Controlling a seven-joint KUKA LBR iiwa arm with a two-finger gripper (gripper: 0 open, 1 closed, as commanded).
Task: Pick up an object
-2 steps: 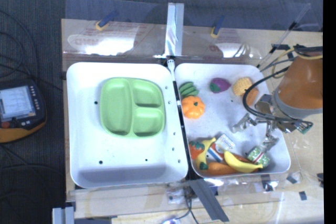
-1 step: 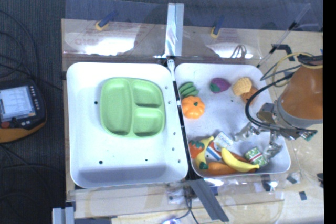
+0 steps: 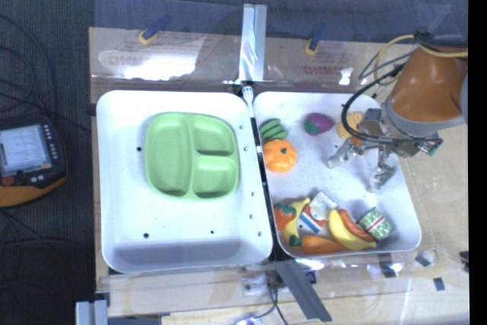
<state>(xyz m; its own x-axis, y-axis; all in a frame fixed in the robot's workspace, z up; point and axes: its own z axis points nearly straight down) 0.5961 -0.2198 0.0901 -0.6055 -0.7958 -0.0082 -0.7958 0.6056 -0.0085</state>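
Gripper [image 3: 361, 168]: hanging over the right bin [image 3: 407, 194], fingers spreading apart, gripping nothing.
Pumpkin [image 3: 279, 156]: orange, ribbed, green-stemmed, sitting by the bin's left wall, well apart from the gripper.
Tray [image 3: 192, 155]: green, lying in the left bin [image 3: 122, 186].

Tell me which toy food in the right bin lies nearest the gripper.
The purple one, at the bin's far side, left of the gripper. The orange pumpkin and green piece lie farther left; the pile sits at the near wall.

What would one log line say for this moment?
pincer: open, holding nothing | over: right bin | nearest: purple toy | tray: left bin
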